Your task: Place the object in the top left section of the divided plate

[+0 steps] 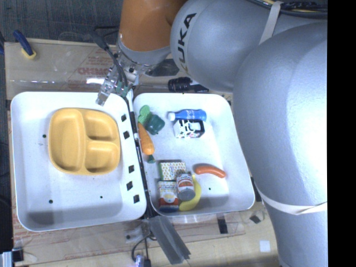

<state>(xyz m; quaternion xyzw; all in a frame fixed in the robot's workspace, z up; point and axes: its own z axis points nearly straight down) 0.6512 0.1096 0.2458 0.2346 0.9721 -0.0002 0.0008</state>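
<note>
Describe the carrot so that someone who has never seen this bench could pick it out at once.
Look in the right-hand white bin, along its left wall next to the divider between the two bins. The carrot lies there lengthwise, just below a crumpled green item. It is orange and tapered with a green end, unlike the orange-red sausage, which lies crosswise further right beside the can.

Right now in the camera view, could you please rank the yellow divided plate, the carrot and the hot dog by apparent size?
1. yellow divided plate, by far the largest
2. carrot
3. hot dog
The carrot and the hot dog look nearly alike, so their order is unsure.
</note>
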